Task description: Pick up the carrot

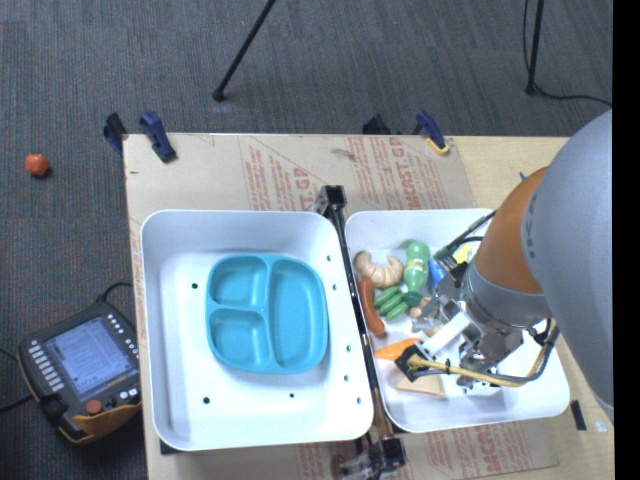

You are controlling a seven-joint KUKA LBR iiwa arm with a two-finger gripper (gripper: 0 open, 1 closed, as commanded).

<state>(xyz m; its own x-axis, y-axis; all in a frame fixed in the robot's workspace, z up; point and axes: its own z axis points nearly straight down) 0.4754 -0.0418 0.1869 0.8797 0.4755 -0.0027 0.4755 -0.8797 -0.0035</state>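
A turquoise divided plate [268, 313] is seen in the white left bin [160, 268]. Right of the plate, the white right bin [540, 400] is seen holding an orange carrot [398, 349], green vegetables [399, 302] and a tan pastry [380, 266]. The desk [250, 173] is pale brown with red print.

Light is even and fairly dim, falling from overhead, so shadows are soft and short. The white bins [160, 268] are the brightest areas, with no harsh glare. The carpet [60, 68] looks dark and grainy. Small items in the right bin are slightly soft and hard to resolve.
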